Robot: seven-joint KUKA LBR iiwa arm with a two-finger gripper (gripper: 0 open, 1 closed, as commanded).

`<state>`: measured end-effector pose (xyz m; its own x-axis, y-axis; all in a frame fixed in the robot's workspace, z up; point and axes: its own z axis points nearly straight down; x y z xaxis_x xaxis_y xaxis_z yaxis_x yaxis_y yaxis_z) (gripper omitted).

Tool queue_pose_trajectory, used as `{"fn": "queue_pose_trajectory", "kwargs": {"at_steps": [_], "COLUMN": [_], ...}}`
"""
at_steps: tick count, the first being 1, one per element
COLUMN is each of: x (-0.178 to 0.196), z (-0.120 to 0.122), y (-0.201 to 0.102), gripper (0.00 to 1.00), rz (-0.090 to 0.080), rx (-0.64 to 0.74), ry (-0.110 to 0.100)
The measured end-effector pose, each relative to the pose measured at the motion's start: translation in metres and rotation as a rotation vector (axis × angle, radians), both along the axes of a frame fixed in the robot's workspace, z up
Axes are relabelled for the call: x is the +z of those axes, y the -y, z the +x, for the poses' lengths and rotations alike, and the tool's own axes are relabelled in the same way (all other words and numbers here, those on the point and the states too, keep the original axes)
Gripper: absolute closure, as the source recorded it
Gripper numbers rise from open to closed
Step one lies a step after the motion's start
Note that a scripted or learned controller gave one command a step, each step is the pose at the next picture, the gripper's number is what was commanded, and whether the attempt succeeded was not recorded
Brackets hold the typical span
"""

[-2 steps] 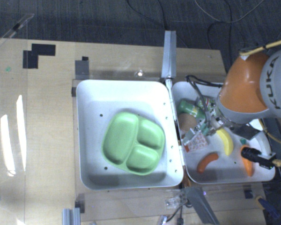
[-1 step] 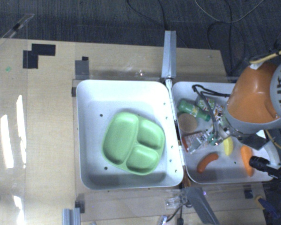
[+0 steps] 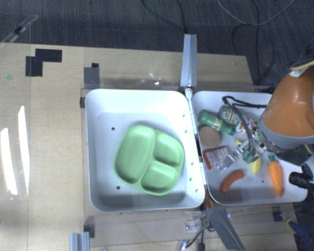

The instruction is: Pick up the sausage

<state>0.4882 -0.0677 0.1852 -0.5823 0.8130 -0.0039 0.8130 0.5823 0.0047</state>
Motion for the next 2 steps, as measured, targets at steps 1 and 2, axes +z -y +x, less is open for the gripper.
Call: {"fn": "queue_pose_trajectory", "kwargs": {"at_steps": [1, 2], "x": [-0.054, -0.091], "z": [0.0, 0.007], "y": [0.024, 0.027], "gripper": [0.0, 0.0], "rz": [-0.001, -0.021], "rx": [0.271, 0.719], "ry": [-0.001, 0.02]}}
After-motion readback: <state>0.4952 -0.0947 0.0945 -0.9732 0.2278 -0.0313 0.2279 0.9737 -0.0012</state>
